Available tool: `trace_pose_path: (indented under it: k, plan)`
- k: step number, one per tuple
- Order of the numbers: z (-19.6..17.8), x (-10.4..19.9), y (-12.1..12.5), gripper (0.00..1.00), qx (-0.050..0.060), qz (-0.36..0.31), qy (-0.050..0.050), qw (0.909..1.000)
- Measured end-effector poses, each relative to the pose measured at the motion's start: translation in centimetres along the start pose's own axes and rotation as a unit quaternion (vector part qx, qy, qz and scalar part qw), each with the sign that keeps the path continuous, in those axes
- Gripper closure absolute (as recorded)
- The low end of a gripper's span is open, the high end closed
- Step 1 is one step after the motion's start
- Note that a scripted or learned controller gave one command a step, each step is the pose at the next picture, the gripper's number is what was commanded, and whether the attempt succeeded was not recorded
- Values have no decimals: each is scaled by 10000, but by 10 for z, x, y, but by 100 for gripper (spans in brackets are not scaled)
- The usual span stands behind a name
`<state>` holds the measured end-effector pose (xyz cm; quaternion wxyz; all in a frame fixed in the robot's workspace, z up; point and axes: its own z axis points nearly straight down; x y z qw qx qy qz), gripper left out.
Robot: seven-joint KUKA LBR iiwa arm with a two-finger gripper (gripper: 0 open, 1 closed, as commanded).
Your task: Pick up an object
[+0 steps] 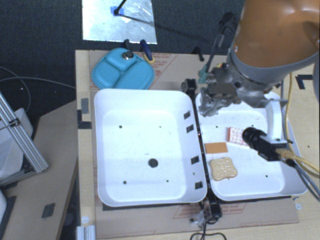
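Observation:
The right bin [250,184] holds three small items near its left side: an orange flat rectangle [216,147], a tan cracker-like piece [223,168] just below it, and a pink and white packet [235,135] to the upper right. My gripper [213,103] hangs over the bin's back left corner, above and apart from these items. The grey and orange arm [280,29] covers the bin's back right. A small dark round disc [153,163] lies in the left bin [110,134].
A blue lidded container [123,70] rests behind the left bin. A black cylindrical part [260,143] on the arm hangs beside the packet. Cables run along the right edge. A shiny metal sheet [119,13] lies on the floor at the back.

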<state>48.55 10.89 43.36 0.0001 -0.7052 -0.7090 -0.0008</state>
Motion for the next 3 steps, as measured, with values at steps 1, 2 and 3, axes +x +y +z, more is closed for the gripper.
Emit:
trace_pose_path:
  k: [1, 2, 3]
  plan:
    - [-19, 78, 26, 100, -25, -28, 13, 10000]
    - [-43, 35, 1, 100, -19, 34, 2, 10000]
    - [33, 6, 1, 100, 28, 39, -15, 10000]
